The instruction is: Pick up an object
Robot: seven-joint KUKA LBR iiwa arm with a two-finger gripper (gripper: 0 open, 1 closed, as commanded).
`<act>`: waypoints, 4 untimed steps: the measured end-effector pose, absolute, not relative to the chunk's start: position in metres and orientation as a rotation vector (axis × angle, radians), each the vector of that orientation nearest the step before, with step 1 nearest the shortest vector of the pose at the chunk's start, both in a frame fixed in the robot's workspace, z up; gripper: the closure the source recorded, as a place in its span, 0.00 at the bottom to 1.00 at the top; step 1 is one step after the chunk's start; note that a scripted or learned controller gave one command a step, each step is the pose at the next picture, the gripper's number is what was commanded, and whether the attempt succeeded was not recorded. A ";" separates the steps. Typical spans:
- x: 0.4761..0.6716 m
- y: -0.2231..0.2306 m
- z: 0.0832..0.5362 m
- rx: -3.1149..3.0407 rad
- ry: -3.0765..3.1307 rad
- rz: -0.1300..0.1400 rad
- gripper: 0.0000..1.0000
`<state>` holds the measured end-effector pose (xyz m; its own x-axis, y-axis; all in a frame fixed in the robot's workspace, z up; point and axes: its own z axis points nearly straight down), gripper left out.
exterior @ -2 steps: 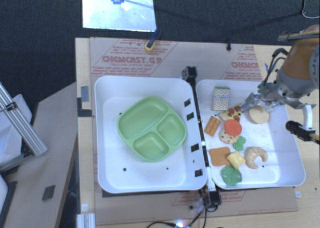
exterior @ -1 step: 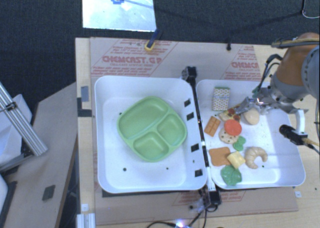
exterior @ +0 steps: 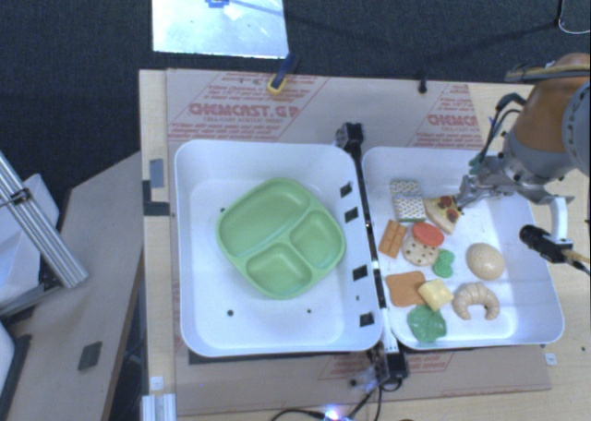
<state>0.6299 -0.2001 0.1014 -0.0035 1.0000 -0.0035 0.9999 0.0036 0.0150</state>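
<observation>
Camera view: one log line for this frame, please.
arm: over right bin | end effector: beside pizza slice | grasp: unconfirmed | green tray: left bin

The tray [exterior: 280, 237] lies in the left bin [exterior: 199, 179]. The right bin [exterior: 526, 318] holds the food: croissant [exterior: 476, 300] in front of the egg [exterior: 486, 260].

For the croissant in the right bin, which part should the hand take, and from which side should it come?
Grip the croissant across its thick middle, coming from straight above. It lies flat as an arch, horns pointing toward the bin's near wall. The yellow piece sits close on its left, so probably place the fingers across the arch's far and near edges.
</observation>
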 end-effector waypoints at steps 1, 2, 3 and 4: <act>0.627 -0.197 0.147 2.214 2.222 0.005 1.00; 0.637 -0.200 0.196 2.211 2.222 0.006 1.00; 0.638 -0.201 0.227 2.212 2.223 0.005 1.00; 0.621 -0.152 0.220 2.213 2.231 0.003 1.00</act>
<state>0.6210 -0.1520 0.2200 -0.0082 1.0000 0.0017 1.0000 0.0082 0.0010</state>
